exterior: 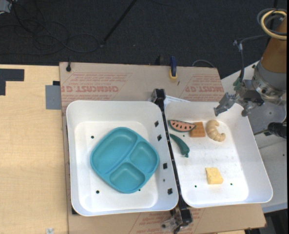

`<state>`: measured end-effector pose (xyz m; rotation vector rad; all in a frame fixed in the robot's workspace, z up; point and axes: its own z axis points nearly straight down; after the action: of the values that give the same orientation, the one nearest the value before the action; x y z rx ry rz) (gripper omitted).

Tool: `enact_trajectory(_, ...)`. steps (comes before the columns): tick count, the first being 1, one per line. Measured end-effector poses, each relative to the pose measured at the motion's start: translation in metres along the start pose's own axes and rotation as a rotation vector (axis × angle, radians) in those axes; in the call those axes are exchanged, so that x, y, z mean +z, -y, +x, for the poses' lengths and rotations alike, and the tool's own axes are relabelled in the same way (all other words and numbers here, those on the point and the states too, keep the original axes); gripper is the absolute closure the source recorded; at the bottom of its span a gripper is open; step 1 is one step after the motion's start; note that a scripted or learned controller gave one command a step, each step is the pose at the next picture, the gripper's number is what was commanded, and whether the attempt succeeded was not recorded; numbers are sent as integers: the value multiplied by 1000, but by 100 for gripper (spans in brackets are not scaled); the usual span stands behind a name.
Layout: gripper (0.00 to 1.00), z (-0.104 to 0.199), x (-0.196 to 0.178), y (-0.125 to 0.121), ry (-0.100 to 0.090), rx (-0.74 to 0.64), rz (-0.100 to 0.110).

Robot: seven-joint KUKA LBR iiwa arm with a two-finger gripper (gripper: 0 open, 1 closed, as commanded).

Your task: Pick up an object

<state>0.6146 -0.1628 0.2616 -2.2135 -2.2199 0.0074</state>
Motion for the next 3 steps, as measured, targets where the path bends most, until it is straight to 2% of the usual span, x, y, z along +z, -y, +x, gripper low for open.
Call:
enact_trajectory(1, 0, 31, -64, 6, 1, -2, -6)
enact_trajectory(2, 0, 80, -168, -27, 3, -4, -12)
enact_trajectory(3, 0, 151, -280, -29, 1, -7, -13)
